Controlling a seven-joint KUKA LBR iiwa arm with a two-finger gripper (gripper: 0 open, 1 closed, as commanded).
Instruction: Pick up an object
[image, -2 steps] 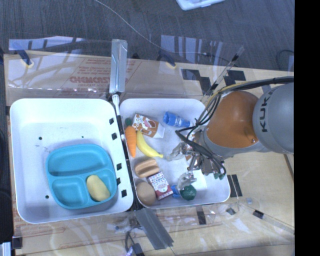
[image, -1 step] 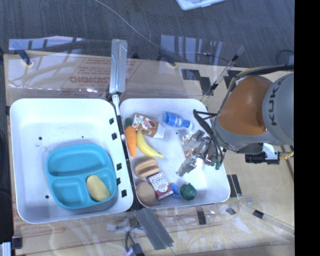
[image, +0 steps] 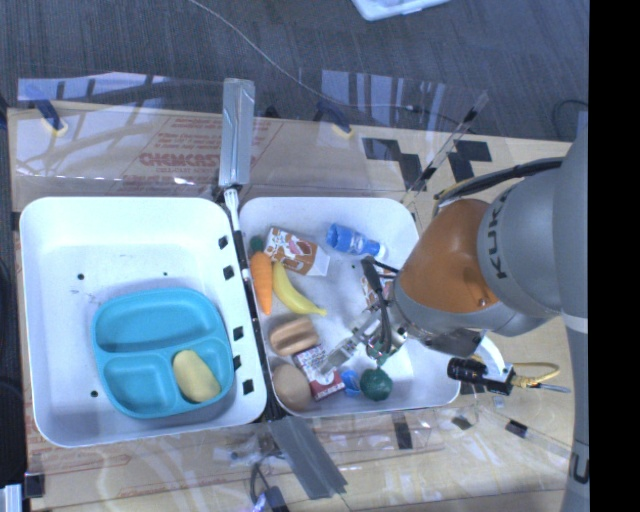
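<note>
The right bin holds a carrot, a banana, a small carton, a blue bottle, a hot dog bun, a brown round item, a red-and-white packet and a dark green ball. My gripper hangs low over the bin's front middle, just above the green ball and right of the packet. I see nothing between its fingers.
The left bin holds a blue divided tray with a yellow lemon-like piece in its front right compartment. The arm's orange band covers the right bin's right side. A metal divider stands between the bins at the back.
</note>
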